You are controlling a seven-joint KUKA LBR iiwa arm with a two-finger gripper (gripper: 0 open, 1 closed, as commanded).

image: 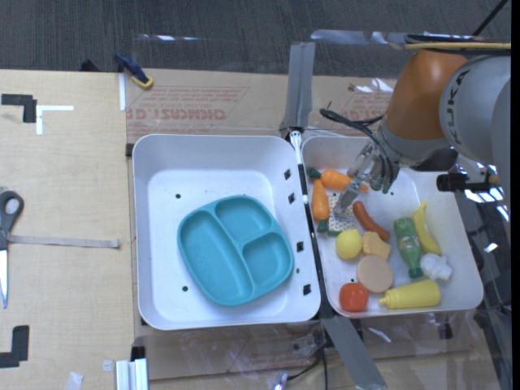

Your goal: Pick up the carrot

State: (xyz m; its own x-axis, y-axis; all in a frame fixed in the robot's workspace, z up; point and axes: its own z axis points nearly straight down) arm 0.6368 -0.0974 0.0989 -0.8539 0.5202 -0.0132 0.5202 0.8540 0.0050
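Note:
An orange carrot (320, 201) lies along the left wall of the right bin (465, 242), near its far corner. A second orange piece (335, 179) lies just behind it, towards the bin's back. My gripper (354, 188) hangs low over the bin's back left part, slanting down to the left. Its tip is just right of the carrot and beside the second orange piece. Nothing is visibly held in it.
The right bin also holds a red sausage (370, 219), a lemon (348, 244), a green bottle (408, 246), a banana (425, 227), a yellow squeeze bottle (410, 294), a tomato (353, 296) and a tan disc (376, 273). A blue divided plate (236, 249) lies in the left bin (154, 218).

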